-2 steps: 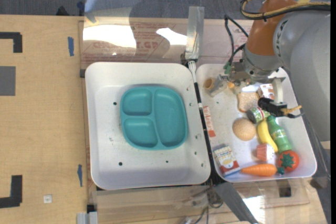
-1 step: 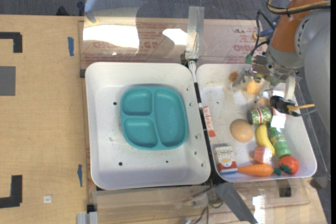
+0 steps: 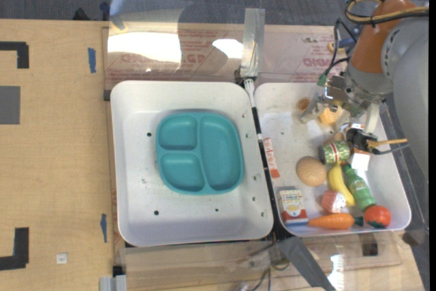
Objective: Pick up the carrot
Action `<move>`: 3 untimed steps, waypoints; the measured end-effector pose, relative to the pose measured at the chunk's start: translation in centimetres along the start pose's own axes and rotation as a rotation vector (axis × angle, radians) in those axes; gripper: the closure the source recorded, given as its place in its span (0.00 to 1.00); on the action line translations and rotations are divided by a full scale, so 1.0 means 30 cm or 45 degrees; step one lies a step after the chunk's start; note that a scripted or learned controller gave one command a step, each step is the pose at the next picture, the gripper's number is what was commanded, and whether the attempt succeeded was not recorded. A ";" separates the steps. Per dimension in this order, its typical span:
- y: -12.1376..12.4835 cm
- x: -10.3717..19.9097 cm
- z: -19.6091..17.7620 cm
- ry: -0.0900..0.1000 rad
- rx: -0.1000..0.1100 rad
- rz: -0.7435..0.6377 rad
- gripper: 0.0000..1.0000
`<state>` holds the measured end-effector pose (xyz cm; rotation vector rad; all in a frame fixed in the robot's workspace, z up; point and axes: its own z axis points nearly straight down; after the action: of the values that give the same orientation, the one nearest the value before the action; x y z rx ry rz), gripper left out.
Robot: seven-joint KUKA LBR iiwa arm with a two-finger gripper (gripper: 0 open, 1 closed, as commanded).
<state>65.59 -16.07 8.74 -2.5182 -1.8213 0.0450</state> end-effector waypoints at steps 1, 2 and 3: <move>0.013 0.002 -0.043 -0.003 -0.031 0.003 1.00; -0.286 -0.089 0.005 0.010 -0.062 0.006 1.00; -0.284 -0.087 0.009 0.009 -0.065 0.004 0.00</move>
<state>56.69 -15.89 8.87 -2.5514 -1.8393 -0.0110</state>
